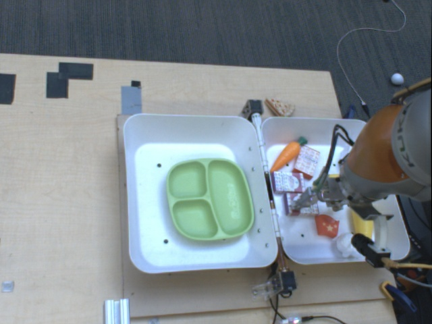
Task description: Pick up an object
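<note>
Pale wood table (61,201) carries two shallow white bins side by side. The left bin (145,181) holds a green divided plate (209,199), lying flat near its centre with bare white floor around it on all sides. The right bin (391,238) is crowded: an orange carrot (285,154) lies at its far left, a red-and-white packet (308,159) just right of the carrot, a second packet (286,181) near the dividing edge, and a small red object (327,226) toward the near side. The grey arm with orange band (378,147) enters from the right and covers the bin's right half. The tool (312,199) sits low over the bin's middle, just beside the second packet and just far of the red object; whether its fingers are apart or together cannot be told, and nothing is seen between them. A cracker-like piece (279,107) lies on the table just beyond the right bin's far edge. Open floor in the right bin is limited to its near-left corner.
</note>
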Action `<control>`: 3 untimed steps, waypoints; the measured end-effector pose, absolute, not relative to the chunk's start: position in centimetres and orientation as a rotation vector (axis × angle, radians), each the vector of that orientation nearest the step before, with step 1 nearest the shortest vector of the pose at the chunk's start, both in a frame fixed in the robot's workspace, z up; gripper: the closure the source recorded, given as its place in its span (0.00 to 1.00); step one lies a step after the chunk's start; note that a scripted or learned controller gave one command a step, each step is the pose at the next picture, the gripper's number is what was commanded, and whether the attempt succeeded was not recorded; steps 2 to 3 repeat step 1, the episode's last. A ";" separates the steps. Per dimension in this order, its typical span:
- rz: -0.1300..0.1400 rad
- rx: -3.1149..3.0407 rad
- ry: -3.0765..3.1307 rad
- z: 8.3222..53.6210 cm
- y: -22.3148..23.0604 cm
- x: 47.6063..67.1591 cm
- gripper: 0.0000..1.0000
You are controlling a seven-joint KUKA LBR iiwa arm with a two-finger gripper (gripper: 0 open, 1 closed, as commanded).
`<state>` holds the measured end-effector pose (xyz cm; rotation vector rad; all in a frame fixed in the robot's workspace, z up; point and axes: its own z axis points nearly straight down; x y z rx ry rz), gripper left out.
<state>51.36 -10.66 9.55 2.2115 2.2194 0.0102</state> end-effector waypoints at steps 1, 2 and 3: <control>0.018 2.204 2.221 10.7 -10.5 51.6 1.00; 0.018 2.204 2.221 10.7 -10.5 51.6 1.00; 0.018 2.204 2.221 10.7 -10.5 51.6 1.00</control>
